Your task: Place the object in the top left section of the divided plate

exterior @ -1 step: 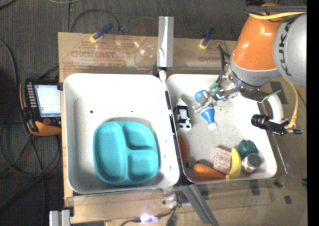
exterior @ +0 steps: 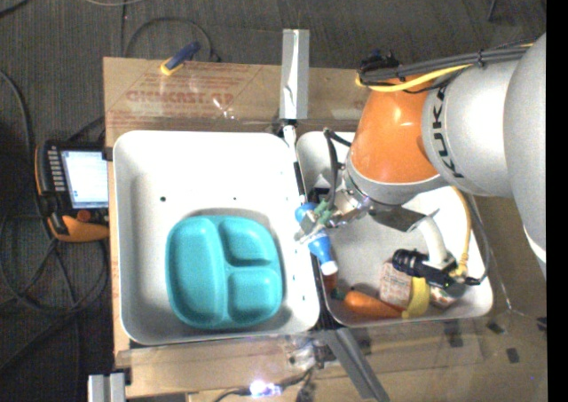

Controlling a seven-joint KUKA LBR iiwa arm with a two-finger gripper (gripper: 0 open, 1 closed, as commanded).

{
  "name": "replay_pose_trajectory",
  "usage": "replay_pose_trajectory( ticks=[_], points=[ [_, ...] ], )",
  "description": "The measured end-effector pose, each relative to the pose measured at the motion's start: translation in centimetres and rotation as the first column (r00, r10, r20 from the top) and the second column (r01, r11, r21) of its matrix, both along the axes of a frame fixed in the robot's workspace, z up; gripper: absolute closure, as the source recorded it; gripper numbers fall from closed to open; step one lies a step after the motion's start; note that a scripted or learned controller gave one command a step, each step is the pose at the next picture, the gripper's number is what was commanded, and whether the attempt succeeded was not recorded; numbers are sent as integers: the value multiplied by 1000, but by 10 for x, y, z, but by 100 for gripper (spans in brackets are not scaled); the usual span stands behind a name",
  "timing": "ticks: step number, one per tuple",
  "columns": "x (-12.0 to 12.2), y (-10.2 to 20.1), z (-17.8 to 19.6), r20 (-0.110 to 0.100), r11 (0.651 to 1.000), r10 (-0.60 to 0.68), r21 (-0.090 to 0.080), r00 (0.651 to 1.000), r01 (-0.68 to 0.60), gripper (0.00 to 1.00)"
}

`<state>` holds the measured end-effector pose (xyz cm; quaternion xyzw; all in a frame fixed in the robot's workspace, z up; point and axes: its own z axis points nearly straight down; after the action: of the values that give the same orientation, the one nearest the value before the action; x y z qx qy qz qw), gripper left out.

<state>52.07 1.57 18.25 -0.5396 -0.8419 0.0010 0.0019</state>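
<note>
Camera view is showing the gripper point(exterior: 312, 218) hanging over the wall between the bins, at three o'clock from the turquoise divided plate point(exterior: 225, 270); its grip I cannot tell. A blue-capped tube point(exterior: 323, 251) is lying just beneath.

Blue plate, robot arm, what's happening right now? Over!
Gripper over the wall between the bins, something small and blue at its tip. Blue plate in the left bin, nothing in its sections. Carrot and other bits in the right bin.
</note>
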Motion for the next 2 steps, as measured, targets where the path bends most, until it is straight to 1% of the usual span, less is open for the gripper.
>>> replay_pose_trajectory(
  ticks=[1,2],
  points=[
    [12,67,3,0,1000,-26,-1,1000,26,100],
    [-12,120,26,1,999,38,-2,999,-38,100]
  ],
)
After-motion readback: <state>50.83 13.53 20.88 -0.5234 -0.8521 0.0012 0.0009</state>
